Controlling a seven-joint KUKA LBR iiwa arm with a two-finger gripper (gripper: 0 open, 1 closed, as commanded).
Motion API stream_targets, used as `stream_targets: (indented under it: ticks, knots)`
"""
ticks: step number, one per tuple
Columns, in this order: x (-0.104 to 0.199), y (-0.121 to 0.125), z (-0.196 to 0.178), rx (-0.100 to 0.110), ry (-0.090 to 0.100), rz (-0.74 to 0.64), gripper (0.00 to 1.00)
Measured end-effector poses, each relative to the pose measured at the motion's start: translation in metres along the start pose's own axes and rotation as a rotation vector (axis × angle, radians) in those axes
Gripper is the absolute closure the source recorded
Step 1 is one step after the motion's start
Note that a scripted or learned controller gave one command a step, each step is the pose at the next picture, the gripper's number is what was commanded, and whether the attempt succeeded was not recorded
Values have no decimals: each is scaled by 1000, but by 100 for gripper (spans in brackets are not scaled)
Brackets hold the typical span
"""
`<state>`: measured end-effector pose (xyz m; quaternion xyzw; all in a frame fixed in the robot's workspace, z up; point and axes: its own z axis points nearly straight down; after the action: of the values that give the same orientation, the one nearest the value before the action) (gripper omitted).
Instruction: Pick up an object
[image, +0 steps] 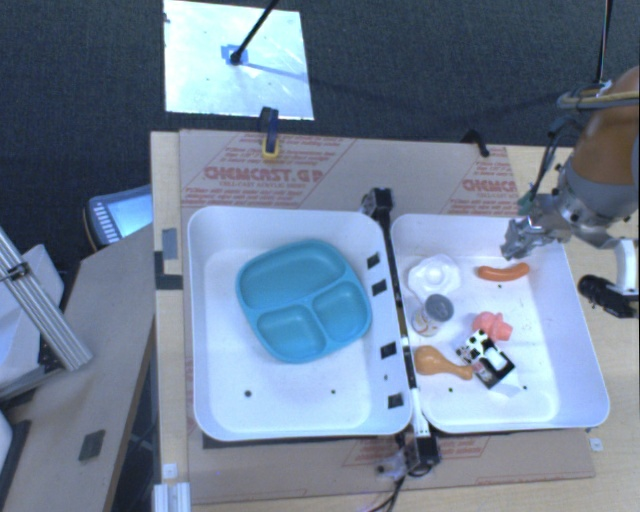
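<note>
Black-and-white toy and tan drumstick, well below and left of the orange sausage; pink toy just below that sausage, grey can and white cup to its left. Scattered loosely in the right bin, apart enough to admit a grasp. Gripper just above-right of the sausage, probably poised for a descent; whether spread or closed, impossible to tell. Blue divided plate far left of the sausage, likely out of play.
</note>
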<state>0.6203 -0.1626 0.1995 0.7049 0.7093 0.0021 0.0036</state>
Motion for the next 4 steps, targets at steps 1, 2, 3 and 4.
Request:
stream_targets:
  ticks: [1, 2, 3, 4]
  knots:
    - [0, 2, -39, 1, 0, 0, 100]
    - [51, 6, -29, 6, 3, -3, 100]
    - [100, 10, -20, 6, 4, -3, 100]
    - [148, 11, -29, 6, 4, -4, 100]
